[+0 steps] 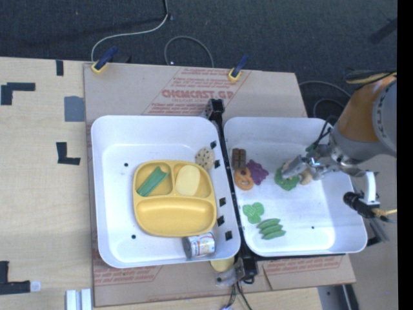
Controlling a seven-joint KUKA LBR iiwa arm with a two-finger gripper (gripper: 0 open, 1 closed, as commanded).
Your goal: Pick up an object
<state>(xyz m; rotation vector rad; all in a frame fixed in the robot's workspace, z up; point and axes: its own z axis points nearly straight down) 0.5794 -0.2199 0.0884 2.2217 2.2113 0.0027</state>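
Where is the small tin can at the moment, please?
The tin can lies on its side in the left bin, against its front wall, just below the yellow divided plate.

Dark carpet (271, 18), perhaps; wooden bench (39, 192).

The cardboard sheet (187, 95) under the two bins carries red printing above the bins, set on a slant. Its largest line appears to read "CHEMCAST GP", though the letters are soft and the ending is partly cut off by the black clamp at the bins' joint. Smaller red lines run above and below it, too blurred to read. More red print shows on the cardboard's lower edge, at left and right, also illegible. The can (199, 245) in the left bin has a label, unreadable.
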